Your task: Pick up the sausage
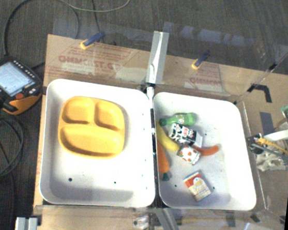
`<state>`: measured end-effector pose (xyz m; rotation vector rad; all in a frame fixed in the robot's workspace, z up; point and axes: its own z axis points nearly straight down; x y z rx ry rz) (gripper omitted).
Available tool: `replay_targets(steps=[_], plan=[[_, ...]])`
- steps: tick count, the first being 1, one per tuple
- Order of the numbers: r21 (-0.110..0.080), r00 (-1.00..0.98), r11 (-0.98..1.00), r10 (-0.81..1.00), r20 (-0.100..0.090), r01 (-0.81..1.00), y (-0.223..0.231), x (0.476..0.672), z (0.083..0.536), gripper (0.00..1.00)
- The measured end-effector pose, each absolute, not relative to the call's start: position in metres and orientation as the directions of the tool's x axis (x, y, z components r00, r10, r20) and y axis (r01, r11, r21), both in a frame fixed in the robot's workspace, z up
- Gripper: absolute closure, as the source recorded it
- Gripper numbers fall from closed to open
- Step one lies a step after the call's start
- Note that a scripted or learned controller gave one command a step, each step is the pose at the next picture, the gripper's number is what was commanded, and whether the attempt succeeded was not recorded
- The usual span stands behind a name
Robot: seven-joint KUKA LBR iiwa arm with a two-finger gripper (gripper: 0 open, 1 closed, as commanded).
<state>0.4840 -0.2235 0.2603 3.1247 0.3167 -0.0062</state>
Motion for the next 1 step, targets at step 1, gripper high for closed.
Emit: replay_targets(steps=[1], plan=[[-0.001,0.980,-0.980,0.201,-0.005,0.201,-0.2232,0.4835,0.2359,1.00]])
